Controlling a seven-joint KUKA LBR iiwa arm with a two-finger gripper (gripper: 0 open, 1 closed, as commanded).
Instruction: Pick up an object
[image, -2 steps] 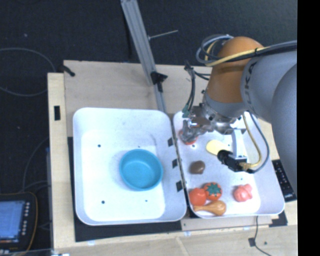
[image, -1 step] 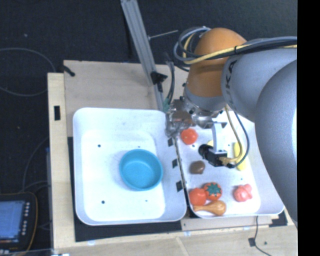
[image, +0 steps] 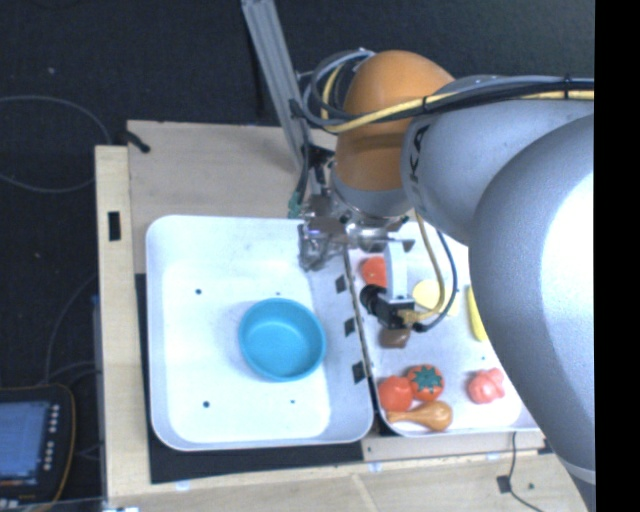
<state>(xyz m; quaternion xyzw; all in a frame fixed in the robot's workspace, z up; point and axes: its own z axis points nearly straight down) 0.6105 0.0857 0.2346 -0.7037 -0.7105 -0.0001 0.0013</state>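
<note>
- The gripper (image: 313, 250) was positioned above the far right corner of the left bin (image: 200, 260), close to the wall that meets the right bin (image: 450, 350).
- Gripper state: it could not be told from this view whether it was open or closed. No object was visible in its grasp.
- The grey arm (image: 520, 200) entered from the right and covered the far right part of the right bin. Its orange band (image: 385, 100) sat directly above the wrist.
- A small red object (image: 373, 270) lay in the right bin near the far left corner, just beside the wrist.
- A pale yellow round object (image: 428, 295) lay to the right of it, partly behind a cable.
- A yellow strip-shaped object (image: 474, 315) lay further right, at the edge of the arm's outline.
- A brown object (image: 394, 338) lay near the left edge of the right bin, about midway along it.
- A red tomato (image: 394, 391) and an orange-red object with a green top (image: 426, 379) lay touching each other near the near left corner.
- A tan gourd (image: 425, 415) lay along the near edge, just beside the tomato.
- A pink-red object (image: 485, 386) lay near the near edge, apart from the others.
- A blue bowl (image: 282, 340) stood upright in the left bin, toward the right edge and slightly nearer the near edge.
- Both bins rested side by side on the bench (image: 200, 170).
</note>
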